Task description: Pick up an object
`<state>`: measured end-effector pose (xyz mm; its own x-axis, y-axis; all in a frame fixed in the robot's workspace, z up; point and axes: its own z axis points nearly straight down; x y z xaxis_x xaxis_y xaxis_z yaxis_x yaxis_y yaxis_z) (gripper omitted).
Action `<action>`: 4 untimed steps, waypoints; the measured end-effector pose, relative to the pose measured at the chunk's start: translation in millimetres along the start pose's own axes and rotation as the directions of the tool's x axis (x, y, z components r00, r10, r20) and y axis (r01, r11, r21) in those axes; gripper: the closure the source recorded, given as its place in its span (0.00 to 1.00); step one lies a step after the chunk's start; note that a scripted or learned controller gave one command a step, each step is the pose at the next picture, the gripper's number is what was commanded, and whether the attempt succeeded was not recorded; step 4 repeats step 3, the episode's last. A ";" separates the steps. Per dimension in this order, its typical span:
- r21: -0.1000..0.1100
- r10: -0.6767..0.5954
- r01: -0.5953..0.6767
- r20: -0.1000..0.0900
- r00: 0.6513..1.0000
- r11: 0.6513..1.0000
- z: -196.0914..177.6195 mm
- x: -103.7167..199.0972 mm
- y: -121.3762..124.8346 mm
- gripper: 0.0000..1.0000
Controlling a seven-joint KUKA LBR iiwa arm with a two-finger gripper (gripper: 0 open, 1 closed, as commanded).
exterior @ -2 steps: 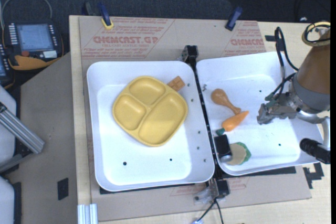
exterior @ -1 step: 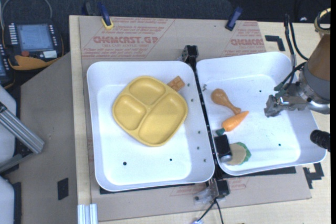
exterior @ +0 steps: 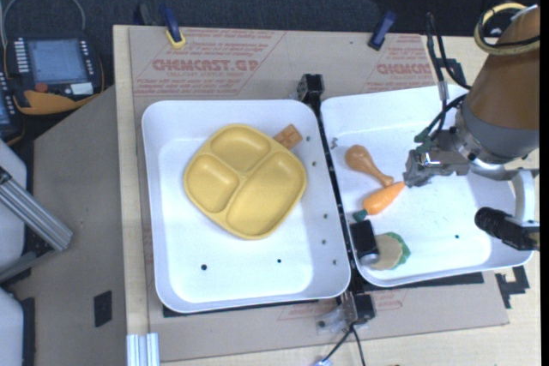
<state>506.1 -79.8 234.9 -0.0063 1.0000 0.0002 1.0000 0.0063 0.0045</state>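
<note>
Left bin (exterior: 171, 270): yellow divided plate (exterior: 244, 191) is taking up the upper middle, a small brown block (exterior: 288, 135) is sitting at its top right edge, and bare floor is lying open along the front and left wall. Right bin (exterior: 446, 257): wooden pestle (exterior: 367, 165), carrot (exterior: 383, 198), black block (exterior: 363, 237) and a greenish round piece (exterior: 392, 249) are crowding the left half near the divider (exterior: 330, 176), while the arm (exterior: 506, 99) is blocking the right side, leaving floor open in the front middle.

bench (exterior: 137, 184): tan board top, red print along far edge | left white bin (exterior: 163, 210) and right white bin (exterior: 446, 257) rest on it side by side, touching along a black divider (exterior: 330, 184) | blue clamps (exterior: 171, 23) at far edge
</note>
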 end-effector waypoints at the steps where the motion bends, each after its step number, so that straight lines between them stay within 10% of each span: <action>1: 0.001 -0.001 0.001 -0.001 1.000 1.000 -8.4 54.0 -1.2 1.00; 3: 0.003 0.000 0.000 -0.001 1.000 1.000 -10.8 164.6 7.1 1.00; 4: 0.003 0.000 0.000 -0.001 1.000 1.000 -10.8 164.6 7.1 1.00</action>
